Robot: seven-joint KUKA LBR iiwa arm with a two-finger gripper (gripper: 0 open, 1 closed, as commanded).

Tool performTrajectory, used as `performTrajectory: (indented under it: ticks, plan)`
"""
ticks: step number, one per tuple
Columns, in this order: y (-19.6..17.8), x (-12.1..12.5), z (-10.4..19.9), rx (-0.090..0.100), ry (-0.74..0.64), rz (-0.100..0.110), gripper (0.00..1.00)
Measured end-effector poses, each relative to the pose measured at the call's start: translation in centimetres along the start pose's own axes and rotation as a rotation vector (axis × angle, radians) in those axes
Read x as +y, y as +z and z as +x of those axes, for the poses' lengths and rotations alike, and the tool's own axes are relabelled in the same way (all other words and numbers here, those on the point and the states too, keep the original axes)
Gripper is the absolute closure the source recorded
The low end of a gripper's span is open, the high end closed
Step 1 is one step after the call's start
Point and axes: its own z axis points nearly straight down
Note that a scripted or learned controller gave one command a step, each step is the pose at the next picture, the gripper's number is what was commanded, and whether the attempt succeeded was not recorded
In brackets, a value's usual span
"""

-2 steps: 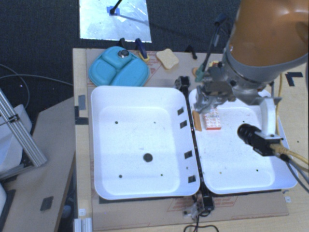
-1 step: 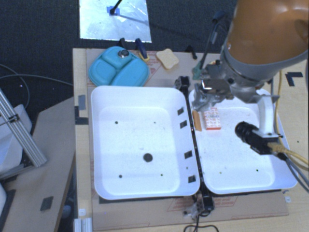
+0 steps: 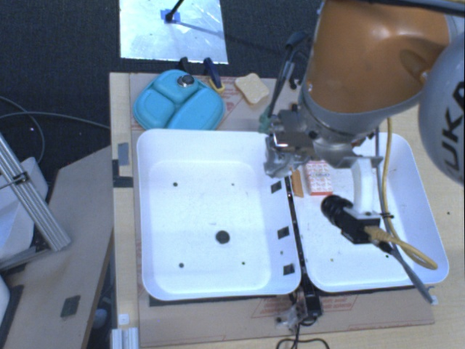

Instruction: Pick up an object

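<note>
A small red-and-white box (image 3: 318, 179) lies in the right bin (image 3: 341, 267), close to the bin's left wall and towards the back. My gripper (image 3: 279, 160) hangs low over the divider between the two bins, just left of the box and partly covering its upper edge. The big orange-banded wrist (image 3: 370, 42) above hides the back of the right bin. I see nothing held in the gripper.
The left bin (image 3: 167, 217) has a small dark round spot (image 3: 222, 236) near its middle. Behind the bins lie a blue divided dish (image 3: 179, 102), a tan sponge-like piece (image 3: 252, 88) and a blue-handled tool (image 3: 213, 71). A shiny sheet (image 3: 172, 17) lies further back.
</note>
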Motion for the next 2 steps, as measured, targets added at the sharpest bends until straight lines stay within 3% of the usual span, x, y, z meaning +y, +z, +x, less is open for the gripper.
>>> performTrajectory:
  ticks: [1,2]
  plan:
    - [2.6,0.3,-3.4,-0.001,0.009,-0.001,1.00]
    - [-0.1,0.0,-5.6,0.000,0.008,-0.006,1.00]
